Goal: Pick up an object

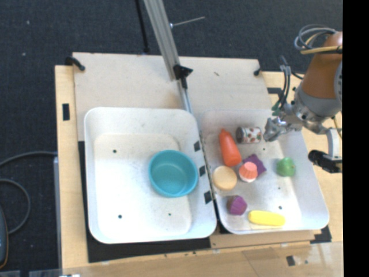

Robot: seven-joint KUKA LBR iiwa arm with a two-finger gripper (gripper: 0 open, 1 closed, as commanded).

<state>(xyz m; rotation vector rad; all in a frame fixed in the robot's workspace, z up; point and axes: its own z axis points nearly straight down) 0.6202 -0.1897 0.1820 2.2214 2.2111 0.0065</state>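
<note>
We see the claw (271, 129) low over the right white bin (308, 198), just beside a small patterned cylinder (251, 134); we cannot tell its opening, and nothing visibly sits in it.

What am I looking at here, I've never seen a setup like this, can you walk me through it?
This is one photo from a camera fixed above a workbench, looking down at a slant. The grey machine with the orange band at the right is a robot arm; its gripper, a two-finger claw, hangs over the back of the right bin. Nothing visible sits between its fingers. That bin holds small toys: an orange carrot, a spotted can, a green ball, a pink cupcake, a tan round piece, a purple piece and a yellow banana. The left bin holds a blue bowl.
</note>
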